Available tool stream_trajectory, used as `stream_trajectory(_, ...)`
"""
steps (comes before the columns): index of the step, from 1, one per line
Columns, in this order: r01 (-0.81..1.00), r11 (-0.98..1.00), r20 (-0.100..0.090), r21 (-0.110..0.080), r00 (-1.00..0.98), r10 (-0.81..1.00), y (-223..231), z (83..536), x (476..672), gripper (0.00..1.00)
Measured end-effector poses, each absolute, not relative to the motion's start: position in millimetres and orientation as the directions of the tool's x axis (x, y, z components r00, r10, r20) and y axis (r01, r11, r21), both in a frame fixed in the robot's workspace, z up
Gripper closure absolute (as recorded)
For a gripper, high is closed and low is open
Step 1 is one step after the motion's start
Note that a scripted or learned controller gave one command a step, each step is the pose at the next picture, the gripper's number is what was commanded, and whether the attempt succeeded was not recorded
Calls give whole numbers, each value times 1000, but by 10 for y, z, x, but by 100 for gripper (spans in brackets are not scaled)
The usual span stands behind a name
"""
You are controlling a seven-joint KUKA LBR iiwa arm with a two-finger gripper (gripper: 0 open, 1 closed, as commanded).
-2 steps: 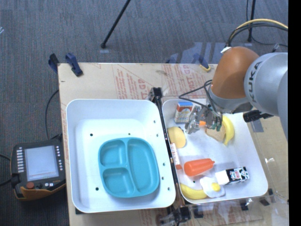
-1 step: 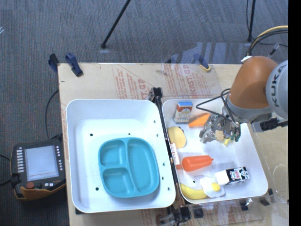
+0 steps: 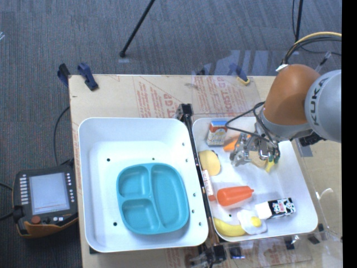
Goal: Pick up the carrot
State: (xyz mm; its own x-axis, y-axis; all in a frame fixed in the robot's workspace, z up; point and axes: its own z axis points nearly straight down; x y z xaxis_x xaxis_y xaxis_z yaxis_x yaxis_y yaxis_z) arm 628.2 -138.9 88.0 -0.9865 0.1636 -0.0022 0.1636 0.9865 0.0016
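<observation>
End effector, finger state unclear, hovers above the carrot, which looks light, stiff, smooth: best gripped across its thick middle.

Grey arm with rounded orange band, black "KUKA" lettering, yellow-black cables, metallic two-finger gripper.

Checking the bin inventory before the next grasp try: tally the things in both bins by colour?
Teal: 1, divided plate
Orange: 2, carrot, small orange piece
Yellow: 3, banana, pale rounded fruit, small piece by the pincer
White, mixed: 3, carton, black-and-white toy, fried egg
Total: 9
</observation>
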Motion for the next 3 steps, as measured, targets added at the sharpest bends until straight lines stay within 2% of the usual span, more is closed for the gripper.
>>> stream_trajectory(1, 163, 987, -3, 2, -987, 163, -1389, 883, 6284, 0)
stream_trajectory(2, 375, 927, -3, 3, -927, 375, -1540, 888, 6354, 0)
stream_trajectory(3, 786, 618, 4, 0, -618, 786, -1791, 879, 6265, 0)
